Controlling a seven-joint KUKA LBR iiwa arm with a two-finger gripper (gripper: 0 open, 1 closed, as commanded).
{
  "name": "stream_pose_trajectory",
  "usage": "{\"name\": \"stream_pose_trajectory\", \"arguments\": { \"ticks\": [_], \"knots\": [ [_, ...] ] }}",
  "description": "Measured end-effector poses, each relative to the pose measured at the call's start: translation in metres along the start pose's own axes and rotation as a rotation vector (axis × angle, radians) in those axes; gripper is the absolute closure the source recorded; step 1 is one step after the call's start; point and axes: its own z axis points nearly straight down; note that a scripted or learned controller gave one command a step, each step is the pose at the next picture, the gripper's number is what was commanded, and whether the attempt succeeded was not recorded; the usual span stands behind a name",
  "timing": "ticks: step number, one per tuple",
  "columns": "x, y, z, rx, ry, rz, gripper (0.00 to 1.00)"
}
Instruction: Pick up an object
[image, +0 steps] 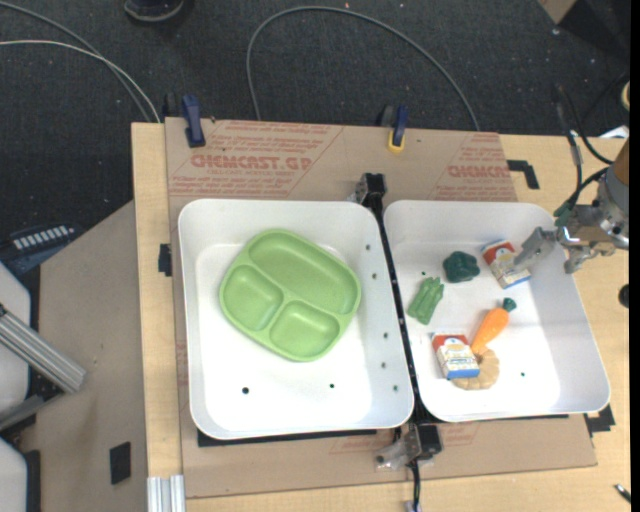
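Camera view, smooth green plate (290, 294), possibly plastic

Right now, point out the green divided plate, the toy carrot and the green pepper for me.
Green divided plate (289, 293), camera view, on its middle ridge.
Toy carrot (490, 327), camera view, on the orange body.
Green pepper (426, 300), camera view, on its middle.

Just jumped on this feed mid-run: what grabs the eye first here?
The big light-green divided plate lying alone in the left bin stands out most. Next comes the clutter in the right bin: an orange carrot near its middle, a green toy toward the left wall, a dark green piece above. The tool reaches in at the bin's upper right, beside a small red-and-white carton.
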Motion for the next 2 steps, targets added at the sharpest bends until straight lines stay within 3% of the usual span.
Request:
{"name": "stream_pose_trajectory", "arguments": {
  "ticks": [1, 2],
  "knots": [
    [-0.002, -0.012, 0.035, 0.003, 0.001, 0.002, 0.00],
    [0.019, 0.062, 0.004, -0.003, -0.001, -0.004, 0.00]
  ]
}}
